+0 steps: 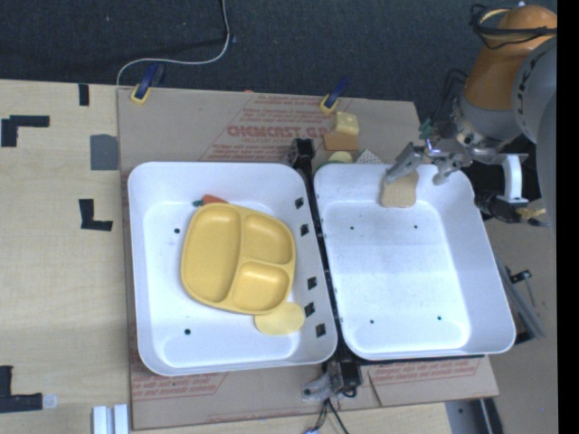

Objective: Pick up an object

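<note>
Pale wood counter (pixel 54 269), brown cardboard sheet (pixel 271 125) under two white bins, dark floor beyond. Right bin (pixel 425 333): floor bare and open across near and middle parts. Claw (pixel 423 163) at its far rim, fingers spread, nothing clearly between them. Tan block (pixel 399 191) just below claw, near far wall; pale, boxy, sponge-like. Left bin (pixel 154 333): yellow divided tray (pixel 237 257) fills the centre, yellow disc (pixel 280 319) at its near edge.

You see a pale wooden bench (pixel 54 269) topped with cardboard (pixel 271 125). Beyond it lies dark carpet (pixel 317 25), crossed by a white cable (pixel 194 60).
</note>
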Motion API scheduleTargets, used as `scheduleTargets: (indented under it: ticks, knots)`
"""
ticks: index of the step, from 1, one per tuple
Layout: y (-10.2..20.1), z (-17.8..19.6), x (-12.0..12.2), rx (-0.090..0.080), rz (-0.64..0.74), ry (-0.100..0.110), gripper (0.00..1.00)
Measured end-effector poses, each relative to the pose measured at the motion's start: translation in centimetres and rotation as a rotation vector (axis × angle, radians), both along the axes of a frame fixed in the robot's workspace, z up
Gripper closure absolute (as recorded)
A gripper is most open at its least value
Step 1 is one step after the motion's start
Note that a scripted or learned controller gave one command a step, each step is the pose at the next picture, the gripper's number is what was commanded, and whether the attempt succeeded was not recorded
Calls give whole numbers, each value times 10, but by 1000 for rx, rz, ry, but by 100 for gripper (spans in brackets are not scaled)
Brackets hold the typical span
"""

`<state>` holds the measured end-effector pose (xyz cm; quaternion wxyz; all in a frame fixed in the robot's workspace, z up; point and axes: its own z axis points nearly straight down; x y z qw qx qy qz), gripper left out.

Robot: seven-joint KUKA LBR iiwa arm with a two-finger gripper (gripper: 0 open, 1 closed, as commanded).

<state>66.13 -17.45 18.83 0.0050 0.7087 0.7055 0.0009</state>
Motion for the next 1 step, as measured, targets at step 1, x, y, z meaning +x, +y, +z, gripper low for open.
scheduleTargets:
  ticks: [1]
  knots:
    - [3, -108, 5, 4, 4, 19, 0]
